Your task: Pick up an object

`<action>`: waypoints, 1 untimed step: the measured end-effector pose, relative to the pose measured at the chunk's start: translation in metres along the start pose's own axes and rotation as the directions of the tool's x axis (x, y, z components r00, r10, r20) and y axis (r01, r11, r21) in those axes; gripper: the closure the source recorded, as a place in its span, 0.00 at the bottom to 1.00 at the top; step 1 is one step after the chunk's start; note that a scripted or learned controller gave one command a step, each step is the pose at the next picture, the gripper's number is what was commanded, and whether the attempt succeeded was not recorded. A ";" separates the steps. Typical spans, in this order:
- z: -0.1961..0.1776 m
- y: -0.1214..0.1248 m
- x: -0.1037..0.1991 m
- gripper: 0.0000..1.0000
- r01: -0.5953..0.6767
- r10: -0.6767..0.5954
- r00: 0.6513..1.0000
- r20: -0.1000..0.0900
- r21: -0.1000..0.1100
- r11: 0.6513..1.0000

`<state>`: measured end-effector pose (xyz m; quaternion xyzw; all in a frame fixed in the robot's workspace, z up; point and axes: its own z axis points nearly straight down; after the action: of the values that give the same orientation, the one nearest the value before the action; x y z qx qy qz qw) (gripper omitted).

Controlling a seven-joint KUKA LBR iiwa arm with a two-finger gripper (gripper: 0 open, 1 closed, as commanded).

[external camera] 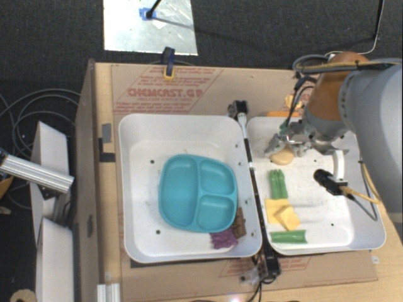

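In the right bin [365,231] lie a beige oval piece [283,158], a green stick [278,184], two yellow blocks [281,214] and a short green piece [288,236]. My gripper [283,143] hangs low over the bin's far left part, right above the beige piece and touching or almost touching it. The grey arm hides the bin's far right corner. The left bin [138,150] holds a teal divided plate [197,192], with a purple piece [221,239] and a brown piece [240,224] at its near right edge.
A black divider rail [247,150] runs between the two bins. Cardboard [170,87] lies under the bins, with a clamp [168,60] at its far edge. A shiny sheet [150,17] lies beyond the bench.
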<state>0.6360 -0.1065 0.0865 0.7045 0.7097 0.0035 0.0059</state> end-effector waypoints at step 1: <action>0.002 -0.093 0.011 0.00 -0.008 0.008 1.000 -0.006 0.021 1.000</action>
<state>0.5433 -0.0961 0.0836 0.7074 0.7068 -0.0017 -0.0034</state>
